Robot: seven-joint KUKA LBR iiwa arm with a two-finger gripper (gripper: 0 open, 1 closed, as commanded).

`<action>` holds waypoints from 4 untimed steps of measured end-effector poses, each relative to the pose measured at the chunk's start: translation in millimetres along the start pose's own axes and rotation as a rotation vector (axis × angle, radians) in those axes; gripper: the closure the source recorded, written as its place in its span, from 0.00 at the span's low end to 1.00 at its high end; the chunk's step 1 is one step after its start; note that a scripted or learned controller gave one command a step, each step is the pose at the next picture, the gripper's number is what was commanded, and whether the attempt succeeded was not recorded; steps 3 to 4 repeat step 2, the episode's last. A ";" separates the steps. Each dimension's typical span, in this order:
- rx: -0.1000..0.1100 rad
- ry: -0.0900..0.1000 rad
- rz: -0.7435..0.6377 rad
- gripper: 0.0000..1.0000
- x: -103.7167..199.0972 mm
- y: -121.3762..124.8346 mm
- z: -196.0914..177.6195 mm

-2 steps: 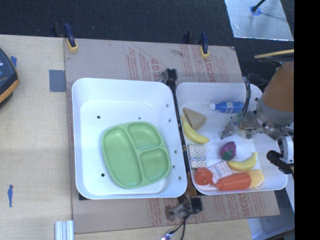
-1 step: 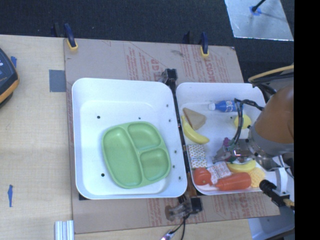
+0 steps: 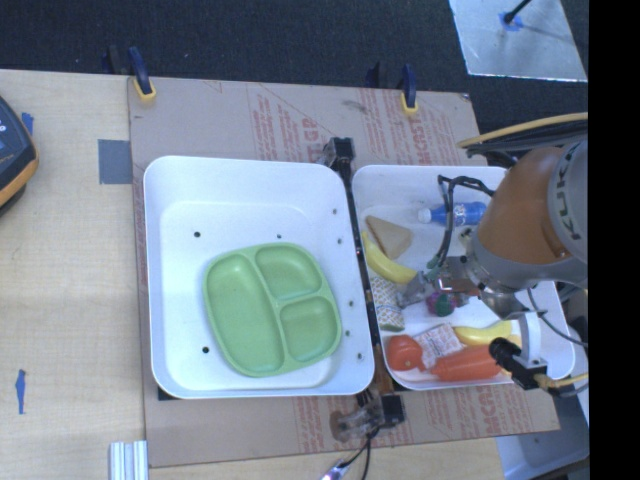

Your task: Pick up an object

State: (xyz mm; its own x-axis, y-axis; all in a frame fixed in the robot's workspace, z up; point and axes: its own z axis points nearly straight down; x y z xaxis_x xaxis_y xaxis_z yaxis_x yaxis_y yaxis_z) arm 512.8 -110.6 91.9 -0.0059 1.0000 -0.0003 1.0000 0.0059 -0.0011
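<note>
Arm lowered into the right bin among the clutter.
The gripper is seen low at the bin's middle, beside a banana and a purple thing; how its jaws are set cannot be told, nor any hold. A green tray is left in the left bin. A bottle is lying behind the gripper.

The arm is looking pretty chunky here: it's wearing a big rounded orange band above a grey wrist, with pale grey casing showing dark lettering at the side. Thin black cables are looping off the wrist.
</note>
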 end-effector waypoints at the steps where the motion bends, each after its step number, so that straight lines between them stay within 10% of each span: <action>1: 0.003 -0.001 -0.003 1.00 -1.4 -0.6 -9.7; 2: -0.001 0.002 -0.001 1.00 64.3 26.3 -101.0; 4: -0.001 0.002 -0.001 1.00 64.3 26.3 -101.0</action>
